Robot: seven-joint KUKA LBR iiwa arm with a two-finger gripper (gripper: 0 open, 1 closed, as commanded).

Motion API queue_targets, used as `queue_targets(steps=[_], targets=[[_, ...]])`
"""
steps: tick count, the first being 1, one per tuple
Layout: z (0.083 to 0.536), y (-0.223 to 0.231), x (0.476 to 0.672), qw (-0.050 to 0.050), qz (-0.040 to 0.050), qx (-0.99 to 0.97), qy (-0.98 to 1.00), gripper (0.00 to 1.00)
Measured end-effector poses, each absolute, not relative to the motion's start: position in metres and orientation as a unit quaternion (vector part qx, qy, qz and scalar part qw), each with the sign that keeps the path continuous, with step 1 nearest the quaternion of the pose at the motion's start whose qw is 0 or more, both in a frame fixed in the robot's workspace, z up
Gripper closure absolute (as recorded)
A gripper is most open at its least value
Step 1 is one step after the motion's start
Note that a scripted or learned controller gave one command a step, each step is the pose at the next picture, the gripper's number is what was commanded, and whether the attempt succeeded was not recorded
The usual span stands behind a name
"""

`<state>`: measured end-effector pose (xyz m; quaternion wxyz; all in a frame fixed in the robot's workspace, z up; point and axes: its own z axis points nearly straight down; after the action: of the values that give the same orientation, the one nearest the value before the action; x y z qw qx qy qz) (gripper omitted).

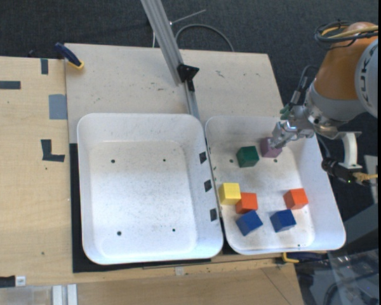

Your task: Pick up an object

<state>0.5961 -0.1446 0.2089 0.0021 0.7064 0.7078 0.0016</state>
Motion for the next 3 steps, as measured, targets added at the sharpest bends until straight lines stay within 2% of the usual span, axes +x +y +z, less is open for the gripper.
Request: queue_targets(steps=[1, 2, 3], targets=[[0.205, -0.144, 0.596, 0.000, 0.0001, 0.707, 0.708, 1.00], [0.206, -0.092, 0.591, -0.001, -0.0003, 0.705, 0.709, 1.00], [0.217, -0.038, 0.605, -0.001, 0.0007, 0.704, 0.710, 1.00]])
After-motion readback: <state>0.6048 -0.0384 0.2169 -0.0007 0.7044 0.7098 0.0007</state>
